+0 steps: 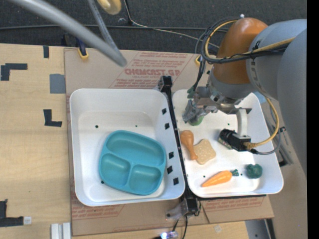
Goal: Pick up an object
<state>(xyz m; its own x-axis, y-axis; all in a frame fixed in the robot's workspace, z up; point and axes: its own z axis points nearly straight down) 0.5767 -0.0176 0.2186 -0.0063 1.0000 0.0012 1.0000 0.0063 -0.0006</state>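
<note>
My gripper (193, 114) hangs low over the back left part of the right bin (266, 183), close to the divider. A small green thing (199, 118) peeks out right beneath it, mostly hidden; I cannot tell whether it is held. Just in front of the gripper lies a brown drumstick (187, 142), with a tan slice of bread (205, 151) touching its right side. An orange carrot (218, 179) lies near the bin's front wall. A dark green broccoli piece (254, 171) sits to the carrot's right.
The left bin (82, 108) holds a teal divided plate (132, 162). The grey arm with its orange band (239, 49) covers the right bin's back right. A grey pole (60, 19) crosses the top left above the bench.
</note>
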